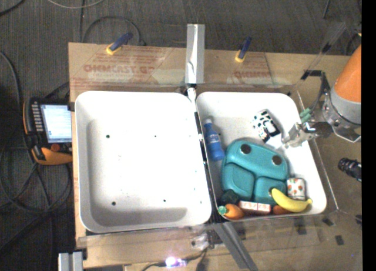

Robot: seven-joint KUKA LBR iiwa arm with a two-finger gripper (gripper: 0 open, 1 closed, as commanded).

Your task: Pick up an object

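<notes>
The right bin (241,106) holds several objects. A large teal plastic piece (255,170) lies in its middle, with a blue bottle (212,144) along the left wall. A black-and-white item (265,124) sits toward the back right. At the front lie a yellow banana (289,201), a small can (296,187), a red-and-white box (255,207) and an orange carrot (233,211). My gripper (292,137) hangs over the bin's right side, just right of the black-and-white item and above the teal piece's far corner. Nothing visibly hangs from it.
The left bin (141,164) sits beside the right one, sharing a dark divider. A metal post (195,52) and two clamps (119,43) stand at the back. A handheld pendant (50,129) lies off the bench's left edge.
</notes>
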